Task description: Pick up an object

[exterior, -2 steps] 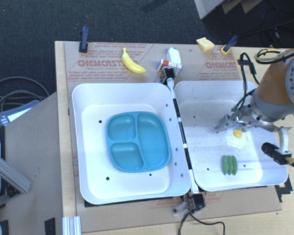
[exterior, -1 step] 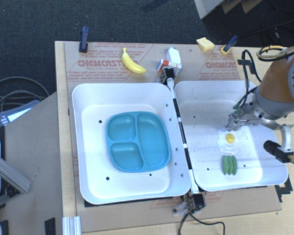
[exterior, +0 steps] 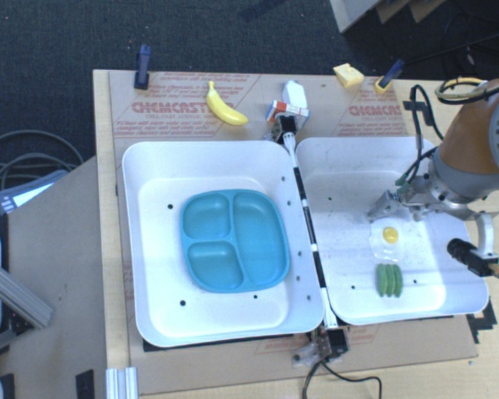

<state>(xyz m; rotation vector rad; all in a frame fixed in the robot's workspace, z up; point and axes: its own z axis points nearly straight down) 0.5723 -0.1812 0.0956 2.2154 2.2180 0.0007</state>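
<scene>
A toy fried egg (exterior: 388, 238), white with a yellow yolk, lies in the right bin (exterior: 349, 169). Just below it rests a green pea pod (exterior: 389, 279). My gripper (exterior: 392, 206) hangs low over the right bin, directly above the egg's far edge, with the grey arm and orange band coming in from the right. A blue divided plate (exterior: 233, 239) sits in the middle of the left bin (exterior: 150, 181).
A toy banana (exterior: 224, 106), a small carton (exterior: 293, 100) and a yellow wedge (exterior: 348, 75) lie on the cardboard behind the bins. Blue clamps (exterior: 142, 65) hold the board. Black cables (exterior: 420, 115) loop near the arm at the right.
</scene>
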